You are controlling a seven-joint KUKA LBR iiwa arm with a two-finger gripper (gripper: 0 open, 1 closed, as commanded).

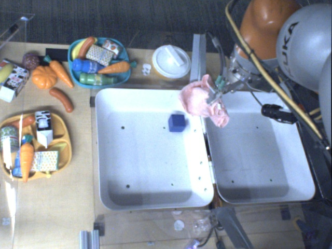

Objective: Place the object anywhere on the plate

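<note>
Pincer [217, 93] pinches a crumpled, soft pink cloth [199, 101] that hangs bunched above the bins' shared edge.

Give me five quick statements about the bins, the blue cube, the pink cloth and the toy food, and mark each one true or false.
1. The blue cube sits in the left bin. True.
2. The pink cloth lies flat in the middle of the right bin. False: it hangs bunched at the gripper, over the divide between the two bins near their far edge.
3. A white round lid rests on the bench beyond the left bin. True.
4. The blue bowl of toy food stands inside the right bin. False: it is on the bench, beyond the left bin's far left corner.
5. An orange toy pumpkin sits on the bench to the left of the blue bowl. True.
</note>
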